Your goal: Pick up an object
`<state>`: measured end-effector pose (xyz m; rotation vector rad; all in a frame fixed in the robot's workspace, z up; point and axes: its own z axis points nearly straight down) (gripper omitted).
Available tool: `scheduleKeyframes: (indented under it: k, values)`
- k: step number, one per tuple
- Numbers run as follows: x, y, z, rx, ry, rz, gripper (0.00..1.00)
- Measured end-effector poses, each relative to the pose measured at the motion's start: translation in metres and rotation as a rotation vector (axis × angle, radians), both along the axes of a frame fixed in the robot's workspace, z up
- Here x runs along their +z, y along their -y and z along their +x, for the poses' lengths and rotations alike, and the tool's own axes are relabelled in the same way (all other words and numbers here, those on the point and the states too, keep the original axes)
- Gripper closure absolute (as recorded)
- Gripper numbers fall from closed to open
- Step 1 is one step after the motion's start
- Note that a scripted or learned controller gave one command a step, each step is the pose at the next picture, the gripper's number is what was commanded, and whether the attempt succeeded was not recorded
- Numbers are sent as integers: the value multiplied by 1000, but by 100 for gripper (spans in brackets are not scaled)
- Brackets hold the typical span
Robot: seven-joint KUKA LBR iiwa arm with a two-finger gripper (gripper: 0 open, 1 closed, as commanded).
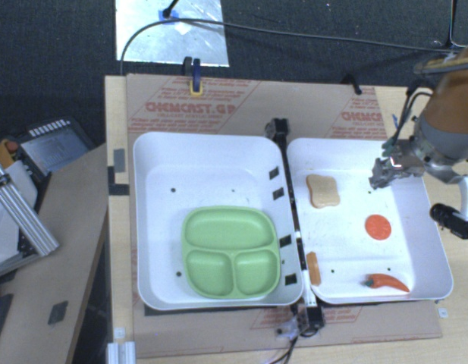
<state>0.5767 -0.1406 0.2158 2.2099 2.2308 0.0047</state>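
Nearest, chili pepper lies well apart from fingers.

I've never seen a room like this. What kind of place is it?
Probably a robot lab: a robot arm reaches over two white bins holding toy food, with cables around.

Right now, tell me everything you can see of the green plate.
The green divided plate is pale green, looks like smooth plastic, and has a rounded-rectangle outline. Raised ridges split it into three compartments: one wide one at the far side and two smaller ones nearer the camera. It lies flat, right side up, on the floor of the left white bin, toward that bin's near edge. Nothing lies in its compartments.
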Motion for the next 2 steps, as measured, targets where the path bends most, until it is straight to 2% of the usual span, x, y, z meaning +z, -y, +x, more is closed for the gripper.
scheduleKeyframes:
  k: [2]
  values:
    - [20,-100,12,0,-1,1,100]
